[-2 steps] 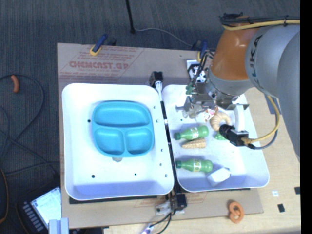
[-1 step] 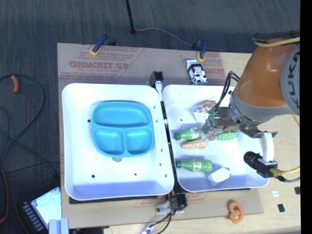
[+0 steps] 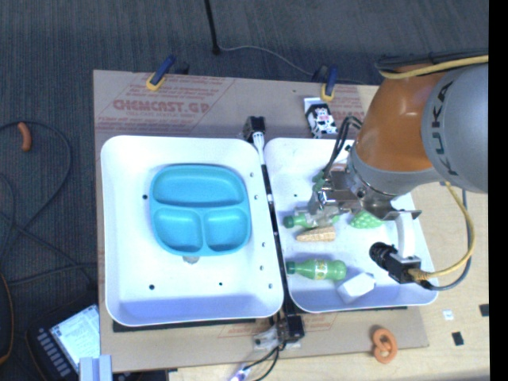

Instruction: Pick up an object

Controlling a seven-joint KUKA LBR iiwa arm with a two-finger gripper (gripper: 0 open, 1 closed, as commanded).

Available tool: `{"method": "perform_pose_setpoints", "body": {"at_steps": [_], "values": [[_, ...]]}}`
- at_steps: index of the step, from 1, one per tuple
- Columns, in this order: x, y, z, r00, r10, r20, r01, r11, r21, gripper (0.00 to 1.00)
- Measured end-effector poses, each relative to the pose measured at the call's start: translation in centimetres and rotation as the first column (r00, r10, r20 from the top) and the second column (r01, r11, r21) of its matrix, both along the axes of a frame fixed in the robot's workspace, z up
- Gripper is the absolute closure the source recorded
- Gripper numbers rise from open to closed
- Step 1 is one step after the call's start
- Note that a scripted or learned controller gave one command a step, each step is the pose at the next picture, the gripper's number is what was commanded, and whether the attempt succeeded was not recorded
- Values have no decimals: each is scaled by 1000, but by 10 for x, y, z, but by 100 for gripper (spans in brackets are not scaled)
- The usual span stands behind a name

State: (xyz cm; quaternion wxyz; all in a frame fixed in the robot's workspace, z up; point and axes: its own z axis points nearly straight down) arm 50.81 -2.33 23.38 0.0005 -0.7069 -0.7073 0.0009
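My gripper (image 3: 320, 205) hangs low in the right bin (image 3: 300, 159), its metal fingers just above a yellow corn cob (image 3: 317, 233) and a small green bottle-shaped piece (image 3: 298, 220). A green bottle (image 3: 318, 270) lies nearer the front of the same bin, with a white block (image 3: 356, 287) to its right. A green bumpy object (image 3: 364, 221) sits partly under the wrist. Nothing shows between the fingers.
The left bin (image 3: 127, 292) holds a blue three-compartment tray (image 3: 199, 209). A black divider bar (image 3: 268, 205) runs between the bins. A black connector with a yellow cable (image 3: 394, 263) hangs over the right bin's front right. An orange ring (image 3: 384, 344) lies on the bench.
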Motion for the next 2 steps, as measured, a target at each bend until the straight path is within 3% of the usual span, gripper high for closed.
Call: {"method": "perform_pose_setpoints", "body": {"at_steps": [1,2], "values": [[84,1,-50,1000,0,-1,0,1000,-1,100],[16,-9,-50,1000,-1,0,1,1000,-1,100]]}}
